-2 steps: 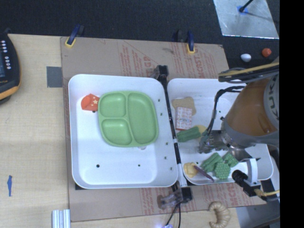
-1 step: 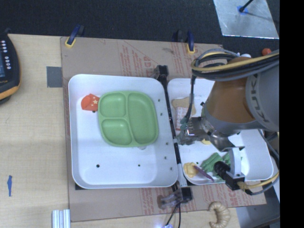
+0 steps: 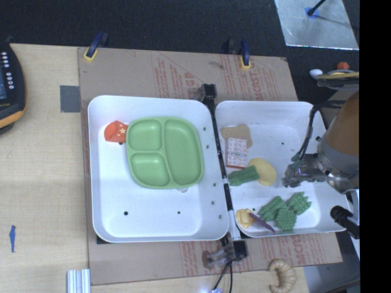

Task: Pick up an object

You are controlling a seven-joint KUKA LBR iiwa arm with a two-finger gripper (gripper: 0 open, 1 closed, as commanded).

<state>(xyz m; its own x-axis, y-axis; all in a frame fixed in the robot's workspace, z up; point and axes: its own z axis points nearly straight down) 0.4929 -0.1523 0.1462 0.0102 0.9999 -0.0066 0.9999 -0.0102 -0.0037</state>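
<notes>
The things that can be picked lie in the right white bin (image 3: pixel 269 110): a pale yellow rounded toy piece (image 3: pixel 264 170) near the middle, a dark green pickle-shaped toy (image 3: pixel 243 176) touching its left side, a red and white flat packet (image 3: pixel 237 152) just behind them, and a tan flat piece (image 3: pixel 236 132) at the far left part. At the near edge there are bumpy green toy vegetables (image 3: pixel 282 210) and, to their left, a small yellow piece with a purple strip (image 3: pixel 249 218). The metal gripper (image 3: pixel 297 172) hangs over the right part of this bin, just right of the yellow piece and apart from it; I cannot tell how far its fingers are open, and nothing is seen between them. The left white bin (image 3: pixel 110 218) holds a light green divided plastic plate (image 3: pixel 165 151) and a small red toy (image 3: pixel 115 131) touching the plate's left far corner. A tan curled object (image 3: pixel 282 274) lies on the bench nearer than the right bin.
</notes>
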